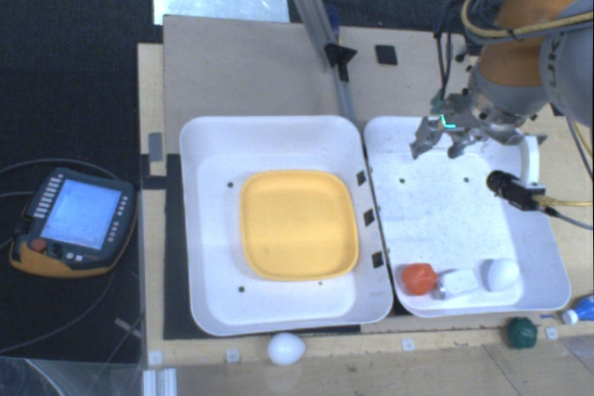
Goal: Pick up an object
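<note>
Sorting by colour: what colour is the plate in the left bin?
Yellow; the plate shows plainly in the camera view.

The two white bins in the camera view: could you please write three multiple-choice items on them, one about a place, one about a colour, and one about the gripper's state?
1. Where does the yellow plate lie?
A. left bin
B. right bin
C. on the bench

2. What colour is the ball at the right bin's near edge?
A. blue
B. red
C. black

3. How does the gripper stand?
A. pressed on the plate
B. clamped on the ball
C. holding nothing

Answers:
1 A, the yellow plate sits mid left bin.
2 B, the ball in the right bin is red.
3 C, the gripper, fingers spread, hangs above the bin's far end, grasping nothing.
</note>
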`<state>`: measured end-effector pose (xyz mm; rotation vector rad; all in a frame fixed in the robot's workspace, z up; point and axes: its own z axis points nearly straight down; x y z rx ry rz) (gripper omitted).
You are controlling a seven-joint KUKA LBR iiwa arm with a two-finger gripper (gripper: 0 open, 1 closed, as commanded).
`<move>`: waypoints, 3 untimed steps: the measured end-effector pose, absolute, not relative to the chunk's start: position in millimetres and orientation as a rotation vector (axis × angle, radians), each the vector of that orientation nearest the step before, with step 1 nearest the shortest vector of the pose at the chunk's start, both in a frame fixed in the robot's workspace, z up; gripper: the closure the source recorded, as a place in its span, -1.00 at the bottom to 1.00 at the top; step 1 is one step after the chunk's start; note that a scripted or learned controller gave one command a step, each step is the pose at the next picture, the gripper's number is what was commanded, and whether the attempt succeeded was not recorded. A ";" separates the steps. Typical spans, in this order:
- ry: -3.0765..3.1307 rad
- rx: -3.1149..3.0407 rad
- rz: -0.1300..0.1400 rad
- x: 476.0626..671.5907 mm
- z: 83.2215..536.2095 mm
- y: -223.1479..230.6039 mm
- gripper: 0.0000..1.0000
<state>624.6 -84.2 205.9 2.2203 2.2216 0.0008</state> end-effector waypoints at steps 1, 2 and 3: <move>2.222 2.220 0.001 624.7 206.0 -84.2 -1.00; 2.223 2.224 -0.004 621.6 146.0 -90.4 -1.00; 2.223 2.223 -0.003 620.6 94.1 -90.3 -1.00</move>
